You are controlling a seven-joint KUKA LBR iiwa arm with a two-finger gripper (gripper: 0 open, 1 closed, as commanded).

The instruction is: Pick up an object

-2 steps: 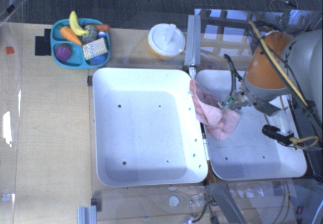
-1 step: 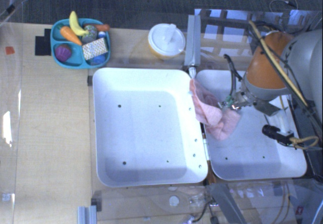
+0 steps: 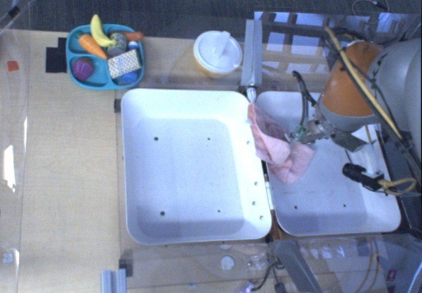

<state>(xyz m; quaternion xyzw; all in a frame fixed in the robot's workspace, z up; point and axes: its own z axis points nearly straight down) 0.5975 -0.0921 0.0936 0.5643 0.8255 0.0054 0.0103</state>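
Pink cloth [image 3: 280,150] (draped over bin rim [image 3: 264,173]) beneath gripper [image 3: 302,134], grip unclear.

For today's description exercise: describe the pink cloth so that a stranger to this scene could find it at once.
Start at the two white bins and take the right bin, under the grey arm. The pink cloth lies crumpled at its left edge, draped over the divide. It is the sole soft, pink thing there.

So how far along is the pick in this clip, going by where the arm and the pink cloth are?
Done: the arm has reached into the right bin, and the gripper sits at the pink cloth. In hand: a grasp seems under way, but the view cannot settle whether the cloth is gripped. The cloth drapes over the edge between the bins. Left: a clear lift off the bin floor.
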